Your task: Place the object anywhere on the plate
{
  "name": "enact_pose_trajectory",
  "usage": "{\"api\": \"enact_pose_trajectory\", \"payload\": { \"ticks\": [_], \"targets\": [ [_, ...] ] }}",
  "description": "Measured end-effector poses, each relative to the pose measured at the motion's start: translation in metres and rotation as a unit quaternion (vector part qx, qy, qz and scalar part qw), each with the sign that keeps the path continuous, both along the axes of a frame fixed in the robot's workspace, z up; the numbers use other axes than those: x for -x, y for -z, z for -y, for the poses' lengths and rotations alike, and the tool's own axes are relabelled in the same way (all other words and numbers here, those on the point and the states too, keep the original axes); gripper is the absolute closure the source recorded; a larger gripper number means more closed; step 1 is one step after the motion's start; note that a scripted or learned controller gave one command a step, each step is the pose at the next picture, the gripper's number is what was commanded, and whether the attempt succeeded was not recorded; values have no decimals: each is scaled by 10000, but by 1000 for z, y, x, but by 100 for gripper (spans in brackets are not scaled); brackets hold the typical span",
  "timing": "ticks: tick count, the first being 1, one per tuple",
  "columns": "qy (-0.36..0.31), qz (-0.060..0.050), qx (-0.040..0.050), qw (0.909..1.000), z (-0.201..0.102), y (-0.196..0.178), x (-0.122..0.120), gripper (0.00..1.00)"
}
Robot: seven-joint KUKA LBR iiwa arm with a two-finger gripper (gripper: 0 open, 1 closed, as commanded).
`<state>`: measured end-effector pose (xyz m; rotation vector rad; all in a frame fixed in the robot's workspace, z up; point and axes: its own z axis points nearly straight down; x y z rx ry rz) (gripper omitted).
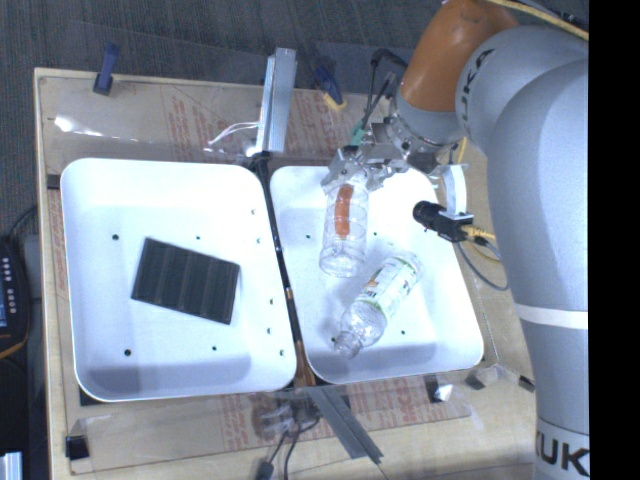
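Bottle-shaped and clear, with something orange inside, the clear bottle (pixel 343 230) sits right under my gripper (pixel 366 165) at the back of the right bin (pixel 300 196), its top end touching my hand. I cannot tell whether I am clamped on it or merely resting above it. If my grip is shallow on slick plastic, I expect it to slip as I lift. A second bottle (pixel 381 298) lies just beside it and could get knocked. The plate (pixel 187 280) is well apart in the left bin (pixel 100 208), so a drop on the way is my main risk.
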<state>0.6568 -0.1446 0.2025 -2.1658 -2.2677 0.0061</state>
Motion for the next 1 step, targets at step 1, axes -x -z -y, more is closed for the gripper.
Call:
{"api": "enact_pose_trajectory", "payload": {
  "ticks": [1],
  "targets": [
    [-137, 5, 0, 9999, -49, -36, 20, 100]
  ]
}}
